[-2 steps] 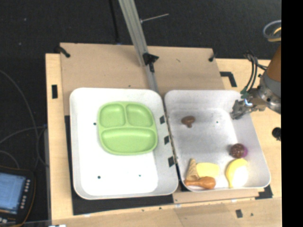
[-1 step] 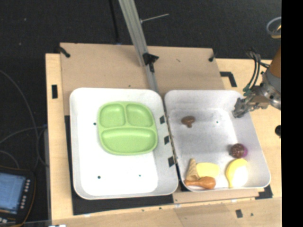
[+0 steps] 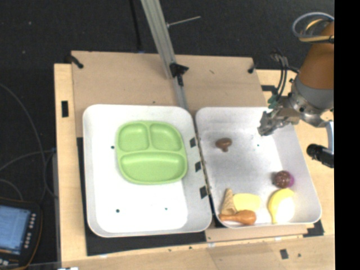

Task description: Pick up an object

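Observation:
The right bin (image 3: 247,122) holds a small brown mushroom-like piece (image 3: 223,144) near its upper left. A dark purple round piece (image 3: 283,179) lies at the right. A yellow banana-like piece (image 3: 281,204), a yellow wedge (image 3: 246,201), a tan cone (image 3: 228,200) and an orange piece (image 3: 243,217) lie along the front edge. My gripper (image 3: 268,126) hangs over the bin's upper right part, right of the brown piece and apart from it. Nothing shows between its fingers.
The left bin (image 3: 101,207) holds a green divided plate (image 3: 151,152). A slanted metal pole (image 3: 160,38) runs from the top down to the divider between the bins. A screen sits at the lower left corner (image 3: 17,226).

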You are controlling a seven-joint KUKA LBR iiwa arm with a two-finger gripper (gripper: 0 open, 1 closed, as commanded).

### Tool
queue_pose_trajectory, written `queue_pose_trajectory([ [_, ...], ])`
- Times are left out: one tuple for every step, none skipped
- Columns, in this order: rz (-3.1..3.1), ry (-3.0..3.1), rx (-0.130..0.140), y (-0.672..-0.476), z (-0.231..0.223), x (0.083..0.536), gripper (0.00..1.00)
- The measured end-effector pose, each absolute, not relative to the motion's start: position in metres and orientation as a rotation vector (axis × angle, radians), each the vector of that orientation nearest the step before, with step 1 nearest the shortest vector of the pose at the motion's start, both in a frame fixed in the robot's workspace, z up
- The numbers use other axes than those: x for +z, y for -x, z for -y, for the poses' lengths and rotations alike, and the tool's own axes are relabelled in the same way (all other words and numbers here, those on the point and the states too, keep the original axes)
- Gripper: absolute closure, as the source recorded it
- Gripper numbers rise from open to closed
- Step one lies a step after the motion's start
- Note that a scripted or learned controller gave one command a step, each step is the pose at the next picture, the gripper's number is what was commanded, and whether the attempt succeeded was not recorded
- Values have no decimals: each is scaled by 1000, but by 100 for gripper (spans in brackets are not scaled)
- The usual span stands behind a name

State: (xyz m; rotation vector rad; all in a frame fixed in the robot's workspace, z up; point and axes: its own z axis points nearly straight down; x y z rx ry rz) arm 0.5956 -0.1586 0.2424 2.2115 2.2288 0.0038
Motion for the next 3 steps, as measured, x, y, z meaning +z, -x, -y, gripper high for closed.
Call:
queue_pose_trajectory([
  [-2229,-2214,1,-603,107,233,100],
  [-2229,-2211,5,-604,53,245,100],
  [-2228,-2213,5,-603,9,249,100],
])
